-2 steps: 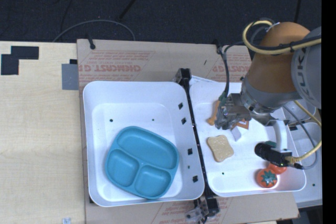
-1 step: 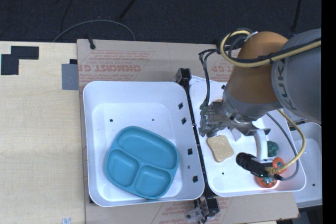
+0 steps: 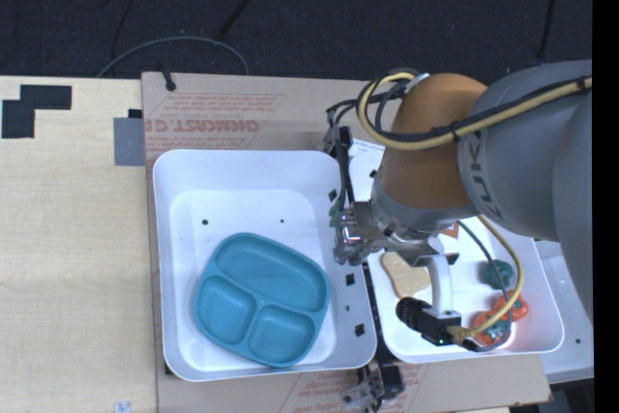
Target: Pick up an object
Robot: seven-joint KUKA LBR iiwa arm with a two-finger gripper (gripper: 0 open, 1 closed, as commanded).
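The arm's orange band and grey wrist cover most of the right bin (image 3: 551, 329). The gripper (image 3: 346, 242) reaches down at that bin's left edge, close to the wall between the two bins. A tan, toast-shaped object (image 3: 408, 279) lies in the right bin just right of the gripper, partly hidden by the wrist. Farther right lie a small dark green object (image 3: 499, 273) and an orange and red object (image 3: 510, 310). I see nothing between the gripper and any of these objects.
A blue divided plate (image 3: 261, 300) lies in the left bin (image 3: 242, 174), toward its front. Cardboard sheets lie under both bins. The pale wooden bench (image 3: 68, 256) stretches to the left.
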